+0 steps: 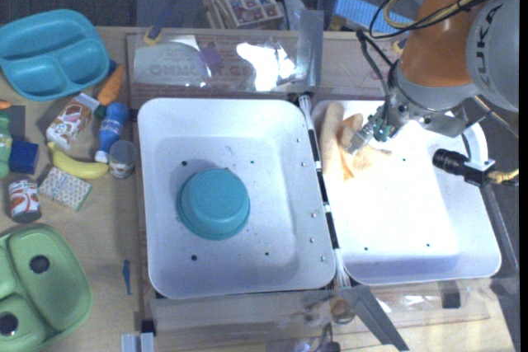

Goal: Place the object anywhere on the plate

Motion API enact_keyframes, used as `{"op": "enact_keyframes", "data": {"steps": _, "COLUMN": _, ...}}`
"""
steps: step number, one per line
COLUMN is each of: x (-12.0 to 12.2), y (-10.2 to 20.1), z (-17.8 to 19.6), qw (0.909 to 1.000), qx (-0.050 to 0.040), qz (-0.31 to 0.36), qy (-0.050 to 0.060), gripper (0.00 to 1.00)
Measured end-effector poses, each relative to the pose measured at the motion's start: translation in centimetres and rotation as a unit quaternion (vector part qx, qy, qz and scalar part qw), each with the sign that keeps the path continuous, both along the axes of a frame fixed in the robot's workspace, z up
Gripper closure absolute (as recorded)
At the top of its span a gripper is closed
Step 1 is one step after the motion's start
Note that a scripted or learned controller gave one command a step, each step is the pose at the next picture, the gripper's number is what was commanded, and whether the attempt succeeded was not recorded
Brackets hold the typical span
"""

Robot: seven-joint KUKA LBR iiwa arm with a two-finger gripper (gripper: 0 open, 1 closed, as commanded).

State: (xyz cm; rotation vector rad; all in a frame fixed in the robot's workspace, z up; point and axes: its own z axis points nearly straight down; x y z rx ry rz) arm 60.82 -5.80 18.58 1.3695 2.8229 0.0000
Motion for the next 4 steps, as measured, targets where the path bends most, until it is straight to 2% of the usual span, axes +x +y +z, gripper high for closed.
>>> {"op": "enact_keyframes", "data": {"steps": 1, "x": -0.9, "y": 5.4, "z": 0.7, "qw": 0.9996, "qx": 0.0005, "qz": -0.027, "qy": 0.001, "gripper": 1.00}}
{"op": "enact_keyframes", "data": {"steps": 2, "x": -5.4, "y": 10.9, "z": -0.1, "qw": 0.9990, "qx": 0.0011, "qz": -0.046, "qy": 0.001, "gripper": 1.00}}
{"op": "enact_keyframes", "data": {"steps": 3, "x": 1.1, "y": 10.9, "z": 0.0, "qw": 0.9992, "qx": 0.0008, "qz": -0.039, "qy": 0.000, "gripper": 1.00}}
{"op": "enact_keyframes", "data": {"steps": 4, "x": 2.7, "y": 13.8, "z": 0.0, "qw": 0.9979, "qx": 0.0009, "qz": -0.065, "qy": -0.001, "gripper": 1.00}}
